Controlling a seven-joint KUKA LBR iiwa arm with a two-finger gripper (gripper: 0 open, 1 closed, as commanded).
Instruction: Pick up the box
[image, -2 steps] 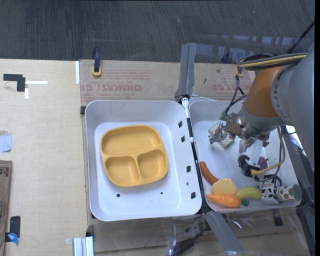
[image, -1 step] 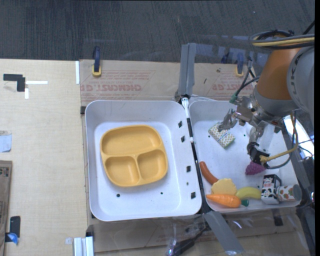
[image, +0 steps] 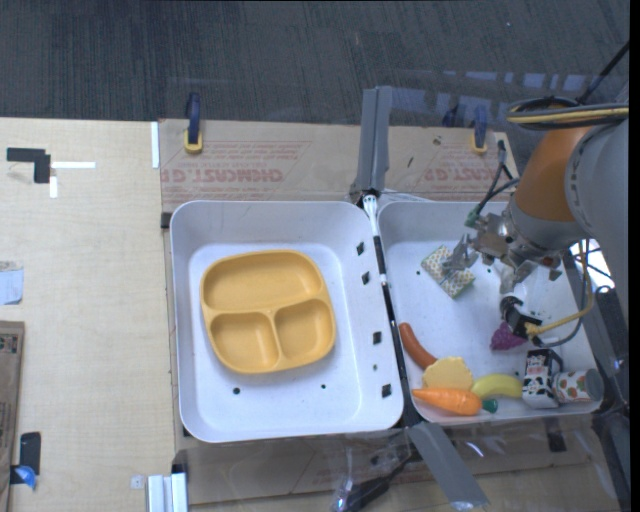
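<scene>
A small speckled green-and-cream box (image: 446, 271) lies flat in the upper middle of the right bin (image: 400, 240). My gripper (image: 482, 260) hangs low just to the right of it, at the end of the grey arm with the orange band (image: 545, 185). Its left side reaches the box's right edge, and whether they touch is unclear. The box rests on the bin floor and is not lifted. Two more small cartons stand at the bin's lower right corner: a black-and-white one (image: 538, 377) and a white-and-red one (image: 573, 386).
Toy food fills the right bin's front: a red sausage (image: 416, 344), a yellow piece (image: 448, 373), a carrot (image: 448, 401), a banana (image: 497, 385) and a purple piece (image: 507, 338). The left bin (image: 190, 330) holds a yellow divided plate (image: 267, 309).
</scene>
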